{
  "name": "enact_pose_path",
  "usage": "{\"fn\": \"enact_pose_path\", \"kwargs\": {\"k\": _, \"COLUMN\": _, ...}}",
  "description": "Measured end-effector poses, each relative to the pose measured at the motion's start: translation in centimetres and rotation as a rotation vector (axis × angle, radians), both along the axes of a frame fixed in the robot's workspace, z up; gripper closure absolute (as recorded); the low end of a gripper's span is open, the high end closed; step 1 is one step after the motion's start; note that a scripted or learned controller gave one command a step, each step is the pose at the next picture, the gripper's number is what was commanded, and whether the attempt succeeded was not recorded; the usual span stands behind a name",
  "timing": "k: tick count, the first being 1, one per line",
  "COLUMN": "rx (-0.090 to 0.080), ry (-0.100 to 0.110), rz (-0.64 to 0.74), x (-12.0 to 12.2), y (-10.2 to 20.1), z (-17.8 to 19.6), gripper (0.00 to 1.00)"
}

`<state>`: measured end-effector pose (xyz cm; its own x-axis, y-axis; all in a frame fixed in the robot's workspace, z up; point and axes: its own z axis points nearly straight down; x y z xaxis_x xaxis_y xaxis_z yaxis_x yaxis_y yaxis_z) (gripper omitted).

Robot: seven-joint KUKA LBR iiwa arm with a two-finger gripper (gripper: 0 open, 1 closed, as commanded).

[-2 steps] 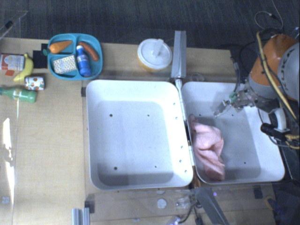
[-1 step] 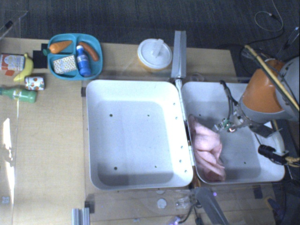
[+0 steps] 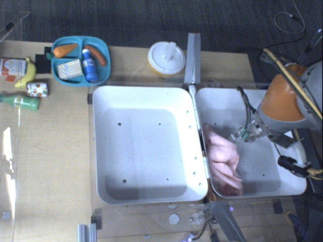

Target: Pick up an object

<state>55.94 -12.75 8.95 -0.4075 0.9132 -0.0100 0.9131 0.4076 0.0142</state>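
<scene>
A crumpled pink cloth [image 3: 223, 159] lies in the right bin [image 3: 262, 183], against its left wall and toward the front. My gripper [image 3: 244, 134] hangs over the middle of that bin, just right of the cloth's upper end and apart from it. The grey arm with its orange band [image 3: 283, 103] reaches in from the right above it. The left bin [image 3: 146, 145] stands beside it across the shared wall.
Behind the bins stand a white lidded cup [image 3: 166, 58] and a grey upright post [image 3: 192, 59]. On the bench at far left sit a blue divided tray [image 3: 81, 60] of toy food, a banana [image 3: 26, 73], a small can [image 3: 37, 89] and a green bottle [image 3: 20, 101]. Cables run along the right side.
</scene>
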Motion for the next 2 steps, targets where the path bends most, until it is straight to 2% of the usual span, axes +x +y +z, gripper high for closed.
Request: {"fn": "enact_pose_path", "kwargs": {"k": 2, "rx": 0.000, "ry": 0.000, "rz": 0.000, "x": 0.00, "y": 0.00, "z": 0.00, "gripper": 0.00}}
